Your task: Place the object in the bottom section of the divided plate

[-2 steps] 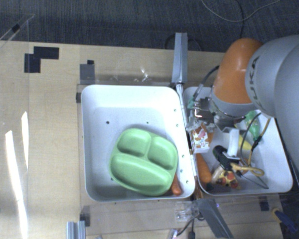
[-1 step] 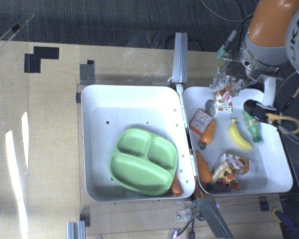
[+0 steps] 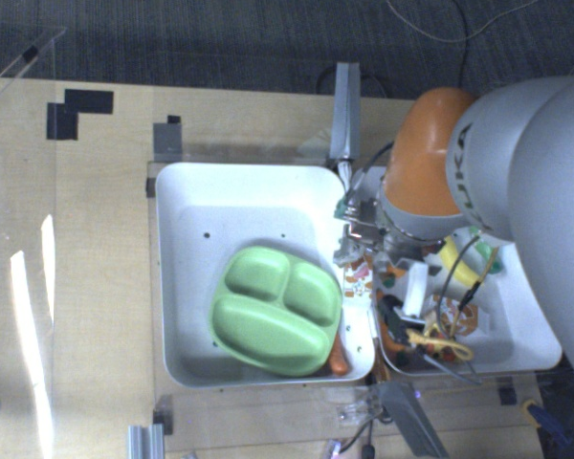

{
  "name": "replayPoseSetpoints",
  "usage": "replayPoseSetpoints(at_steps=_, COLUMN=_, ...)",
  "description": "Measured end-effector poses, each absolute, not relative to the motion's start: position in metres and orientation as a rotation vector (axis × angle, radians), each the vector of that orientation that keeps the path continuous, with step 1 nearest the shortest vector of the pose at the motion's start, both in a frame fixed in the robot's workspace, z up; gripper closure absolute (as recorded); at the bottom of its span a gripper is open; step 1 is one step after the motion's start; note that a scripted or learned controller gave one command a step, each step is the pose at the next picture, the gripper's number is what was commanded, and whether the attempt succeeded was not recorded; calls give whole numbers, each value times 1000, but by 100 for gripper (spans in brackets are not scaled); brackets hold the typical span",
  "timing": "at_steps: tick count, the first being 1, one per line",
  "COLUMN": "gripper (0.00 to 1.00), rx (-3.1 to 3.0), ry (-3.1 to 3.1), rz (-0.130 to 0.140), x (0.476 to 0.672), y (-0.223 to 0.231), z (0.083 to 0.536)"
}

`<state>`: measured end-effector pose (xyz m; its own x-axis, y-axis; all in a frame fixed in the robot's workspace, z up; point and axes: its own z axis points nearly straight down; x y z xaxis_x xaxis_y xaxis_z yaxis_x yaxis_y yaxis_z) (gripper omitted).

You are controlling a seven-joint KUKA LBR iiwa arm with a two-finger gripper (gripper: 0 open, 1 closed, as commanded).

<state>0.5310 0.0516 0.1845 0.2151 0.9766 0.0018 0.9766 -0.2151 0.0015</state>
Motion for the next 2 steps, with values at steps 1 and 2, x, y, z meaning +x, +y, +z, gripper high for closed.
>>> replayPoseSetpoints(at_steps=1, gripper=100, rx=2631, ry=1668, rz=48, x=514, y=127, z=138)
replayPoseSetpoints(at_steps=2, gripper=100, rx=2479, ry=1929, rz=4, x=488, y=82, z=184)
